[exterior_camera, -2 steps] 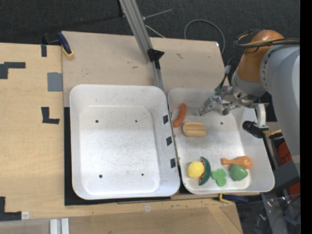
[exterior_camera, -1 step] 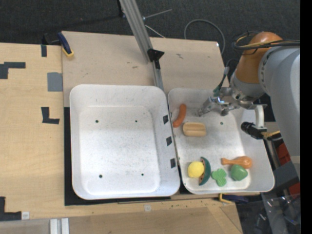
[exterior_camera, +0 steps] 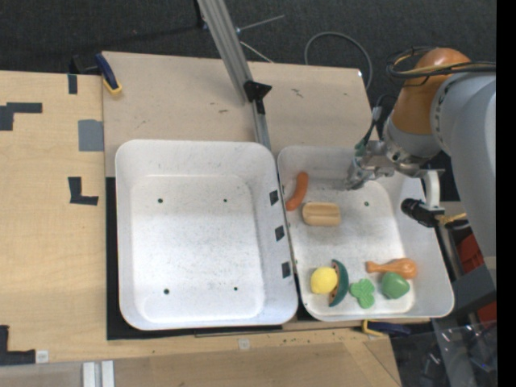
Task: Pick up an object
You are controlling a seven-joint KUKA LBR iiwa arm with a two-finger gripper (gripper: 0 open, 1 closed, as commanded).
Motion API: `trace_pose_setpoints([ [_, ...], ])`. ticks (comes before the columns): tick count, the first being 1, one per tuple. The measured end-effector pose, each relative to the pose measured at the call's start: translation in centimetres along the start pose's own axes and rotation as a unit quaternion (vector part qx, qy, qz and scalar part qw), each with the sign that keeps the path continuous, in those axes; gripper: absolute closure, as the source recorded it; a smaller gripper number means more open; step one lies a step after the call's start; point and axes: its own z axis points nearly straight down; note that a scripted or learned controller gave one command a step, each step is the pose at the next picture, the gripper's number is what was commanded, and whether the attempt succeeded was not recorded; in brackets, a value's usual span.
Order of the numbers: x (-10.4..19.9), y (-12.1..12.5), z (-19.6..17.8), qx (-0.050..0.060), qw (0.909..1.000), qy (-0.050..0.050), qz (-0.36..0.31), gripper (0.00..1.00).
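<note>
Camera view, single frame. Two white bins sit side by side on the bench; the left bin (exterior_camera: 197, 232) carries nothing I can make out, the right bin (exterior_camera: 419, 240) carries all the candidate objects. Arm enters from the right, orange band above the wrist, and the gripper (exterior_camera: 359, 174) hangs over the right bin's far edge, near its far right corner. Finger state: cannot tell, the tips are small, dark and partly merged with the wrist hardware. Nothing visible between them, so no hold is recorded. Objects: an orange sausage (exterior_camera: 297, 190) lies tilted against the right bin's left wall at the far end; a tan bread roll (exterior_camera: 321, 214) rests just beside it toward the bin centre; along the near edge sit a yellow lemon (exterior_camera: 323, 280), touching a dark green curved piece (exterior_camera: 341, 283), then a small green broccoli-like piece (exterior_camera: 364, 292), a green pepper-like piece (exterior_camera: 394, 285) and an orange drumstick (exterior_camera: 393, 268) lying across the near right corner. Judgement: gripper position suits the roll or sausage, both isolated; the near-edge cluster is crowded, so riskier. Pick not yet made.
</note>
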Motion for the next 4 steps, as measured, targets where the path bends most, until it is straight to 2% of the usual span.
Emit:
trace_pose_setpoints([
  [1, 0.1, 0.1, -4.3, -0.003, 1.0000, 0.001, 0.001, 1.00],
  [2, 0.2, -0.8, -9.3, -0.003, 1.0000, 0.001, 0.002, 1.00],
  [3, 0.2, -0.4, -15.7, -0.004, 1.0000, 0.000, 0.001, 1.00],
  [4, 5.5, -0.3, -14.4, 0.000, 1.0000, 0.002, -0.001, 1.00],
])
